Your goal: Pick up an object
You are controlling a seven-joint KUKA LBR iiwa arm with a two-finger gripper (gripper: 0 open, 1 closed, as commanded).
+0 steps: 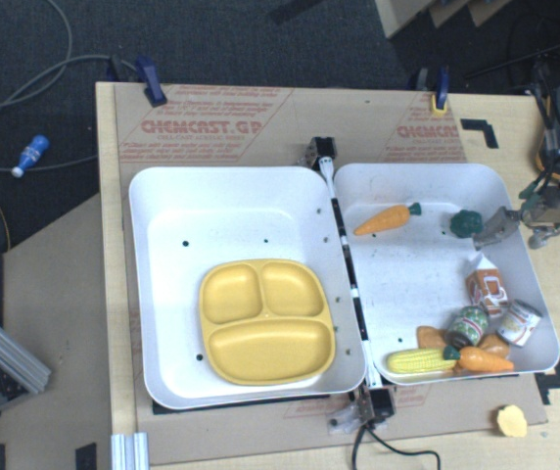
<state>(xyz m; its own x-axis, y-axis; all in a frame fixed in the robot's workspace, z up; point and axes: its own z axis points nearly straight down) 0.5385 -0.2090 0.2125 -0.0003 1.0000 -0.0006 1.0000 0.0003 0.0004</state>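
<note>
The right bin (pixel 407 272) holds an orange carrot (pixel 386 219) near its back. A dark green broccoli-like piece (pixel 466 223) sits at the back right. Along the front right lie a red and white can (pixel 487 289), a silver can (pixel 518 323), a green can (pixel 470 326), a yellow corn cob (pixel 420 362) and a second carrot (pixel 486 362). My gripper (pixel 503 227) hangs over the bin's right rim, just right of the green piece. Nothing shows in its grasp.
The left bin (pixel 163 223) carries a yellow divided plate (pixel 264 321). A small yellow piece (pixel 511 420) lies on the bench outside the right bin's front corner. Blue clamps (pixel 150 79) hold the board at the back.
</note>
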